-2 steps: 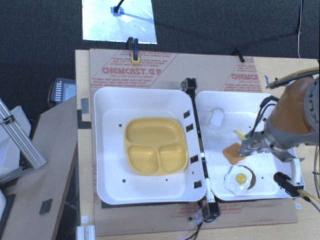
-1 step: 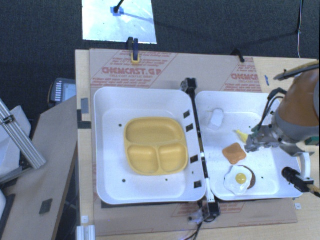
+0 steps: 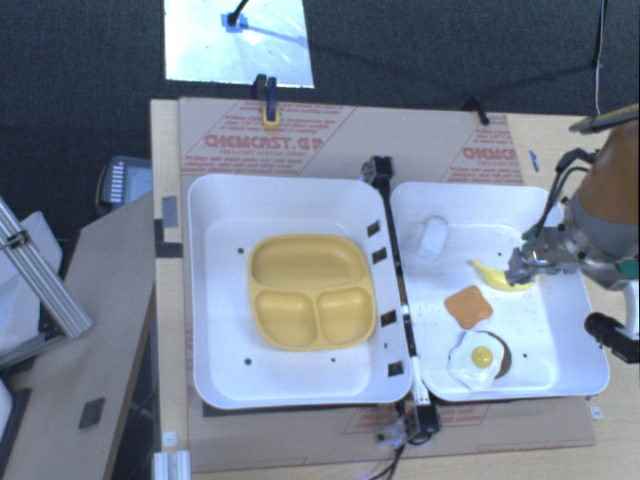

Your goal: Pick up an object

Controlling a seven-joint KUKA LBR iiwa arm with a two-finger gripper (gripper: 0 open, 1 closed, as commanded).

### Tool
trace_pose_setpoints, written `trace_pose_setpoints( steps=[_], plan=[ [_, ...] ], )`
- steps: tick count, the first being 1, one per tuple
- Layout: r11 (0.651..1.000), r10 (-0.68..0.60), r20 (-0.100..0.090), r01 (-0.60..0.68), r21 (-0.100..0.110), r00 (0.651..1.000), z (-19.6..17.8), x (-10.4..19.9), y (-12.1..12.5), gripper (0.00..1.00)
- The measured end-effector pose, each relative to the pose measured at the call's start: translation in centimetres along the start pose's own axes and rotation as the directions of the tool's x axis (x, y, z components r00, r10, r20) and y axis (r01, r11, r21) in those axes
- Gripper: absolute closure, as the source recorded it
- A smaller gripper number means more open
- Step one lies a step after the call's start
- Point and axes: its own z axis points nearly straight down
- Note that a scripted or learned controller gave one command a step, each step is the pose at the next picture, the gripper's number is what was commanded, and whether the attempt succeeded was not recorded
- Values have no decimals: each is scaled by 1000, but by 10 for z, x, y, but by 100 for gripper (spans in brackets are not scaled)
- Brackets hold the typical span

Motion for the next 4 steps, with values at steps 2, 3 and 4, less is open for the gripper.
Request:
trace_pose_setpoints(
  steps=[2,3,4],
  plan=[
    [1000,-5,-4,5,3,1000,-61,56,7,100],
    [1000,-6,-4,6,5,1000,-47,109,21,100],
    [1000,-6,-4,6,5,1000,-35,158,36,100]
  ],
)
